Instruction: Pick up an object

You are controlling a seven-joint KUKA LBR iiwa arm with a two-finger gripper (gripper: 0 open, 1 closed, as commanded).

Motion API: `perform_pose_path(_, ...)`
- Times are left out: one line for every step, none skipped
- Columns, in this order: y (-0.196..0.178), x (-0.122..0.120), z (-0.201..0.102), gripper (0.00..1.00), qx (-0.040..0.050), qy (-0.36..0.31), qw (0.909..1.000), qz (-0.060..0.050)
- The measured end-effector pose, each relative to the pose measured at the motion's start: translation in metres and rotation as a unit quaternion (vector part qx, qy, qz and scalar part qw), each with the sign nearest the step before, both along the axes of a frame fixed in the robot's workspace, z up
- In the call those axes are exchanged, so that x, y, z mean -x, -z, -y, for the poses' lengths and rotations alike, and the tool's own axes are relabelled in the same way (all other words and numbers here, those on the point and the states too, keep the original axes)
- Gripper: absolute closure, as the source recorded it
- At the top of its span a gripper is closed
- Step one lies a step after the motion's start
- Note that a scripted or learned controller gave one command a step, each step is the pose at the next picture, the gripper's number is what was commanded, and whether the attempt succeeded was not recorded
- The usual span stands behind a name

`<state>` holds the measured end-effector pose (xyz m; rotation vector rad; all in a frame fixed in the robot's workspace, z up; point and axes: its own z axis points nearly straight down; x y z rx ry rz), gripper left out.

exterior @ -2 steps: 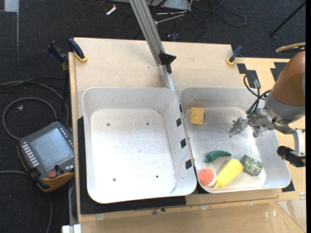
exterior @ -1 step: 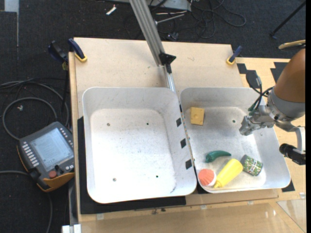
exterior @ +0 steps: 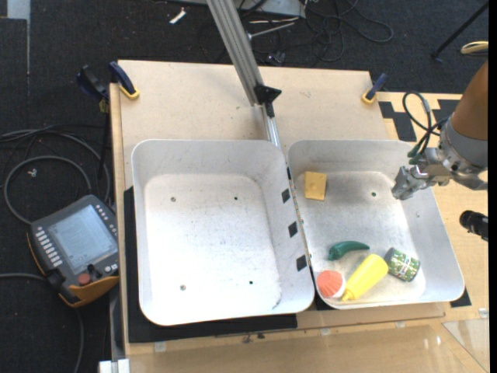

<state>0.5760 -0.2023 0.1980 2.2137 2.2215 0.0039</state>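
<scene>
Dark floor with cables surrounds a wooden bench (exterior: 202,99) carrying two white bins. End effector (exterior: 404,183) hovers at the right bin's (exterior: 454,274) upper right edge; whether it is released or clenched cannot be told. Yellow bottle (exterior: 365,277) lies below and slightly left of it, long axis slanting, beside a green can (exterior: 403,264) and a red ball (exterior: 330,284); a yellow block (exterior: 315,185) sits well to its left.

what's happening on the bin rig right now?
The arm's gripper sits over the upper right edge of the right bin, with nothing visibly between its fingers. All the objects lie in that bin: a yellow block near the top left, and a green curved piece, a yellow bottle, a red-orange ball and a green can clustered at the bottom. No pick made yet. The left bin sits alongside.
</scene>
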Motion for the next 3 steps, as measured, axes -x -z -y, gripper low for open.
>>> perform_pose_path(-0.053, -0.011, -0.005, 1.00, 0.0002, -0.001, 1.0000, 0.001)
perform_pose_path(-0.061, -0.012, -0.005, 1.00, -0.0003, 0.000, 1.0000, -0.002)
perform_pose_path(-0.062, -0.009, -0.066, 1.00, -0.0019, -0.002, 1.0000, -0.003)
